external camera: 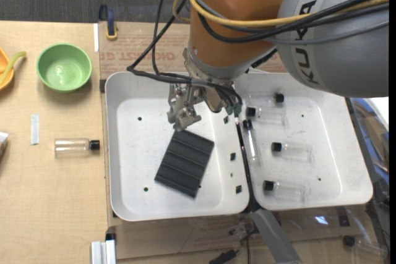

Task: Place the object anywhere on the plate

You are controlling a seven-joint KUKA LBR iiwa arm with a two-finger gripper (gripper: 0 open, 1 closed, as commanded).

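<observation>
Claw (184, 115) above the left bin's ridged plate.
Black plate (185, 164) lies tilted in left bin (124, 195); claw's state cannot be told; arm (334, 21) reads "KUKA"; clear vials (291, 148) in right bin (346, 188).

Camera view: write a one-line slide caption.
Gripper hovers above the black ridged plate in the left bin.

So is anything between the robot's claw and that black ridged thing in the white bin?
Nothing visible. The gripper hangs just above the top edge of the flat black ridged plate in the left white bin, with bare bin floor around it.
</observation>
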